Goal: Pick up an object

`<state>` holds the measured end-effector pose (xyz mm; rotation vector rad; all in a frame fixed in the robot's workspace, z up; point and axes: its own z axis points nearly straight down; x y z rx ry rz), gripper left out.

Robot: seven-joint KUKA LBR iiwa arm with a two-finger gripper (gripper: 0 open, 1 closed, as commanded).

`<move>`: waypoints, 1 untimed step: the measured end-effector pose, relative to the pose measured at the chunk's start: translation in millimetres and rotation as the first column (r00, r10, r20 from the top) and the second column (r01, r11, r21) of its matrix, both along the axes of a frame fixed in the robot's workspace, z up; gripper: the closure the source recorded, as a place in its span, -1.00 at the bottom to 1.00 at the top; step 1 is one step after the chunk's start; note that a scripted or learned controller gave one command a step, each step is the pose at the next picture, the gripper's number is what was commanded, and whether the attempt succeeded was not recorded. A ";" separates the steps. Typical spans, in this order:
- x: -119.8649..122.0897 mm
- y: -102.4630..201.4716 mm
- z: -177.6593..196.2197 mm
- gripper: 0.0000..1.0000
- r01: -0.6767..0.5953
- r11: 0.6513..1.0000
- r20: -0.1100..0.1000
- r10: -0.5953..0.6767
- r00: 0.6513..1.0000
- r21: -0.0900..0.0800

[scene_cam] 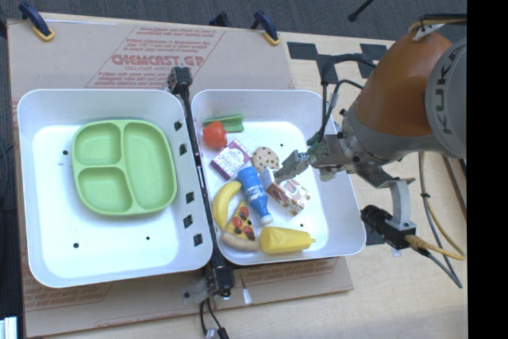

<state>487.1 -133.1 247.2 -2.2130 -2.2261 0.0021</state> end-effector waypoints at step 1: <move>-11.7 -8.8 -123.7 -1.00 -0.001 1.000 -0.003 0.001 1.000 0.001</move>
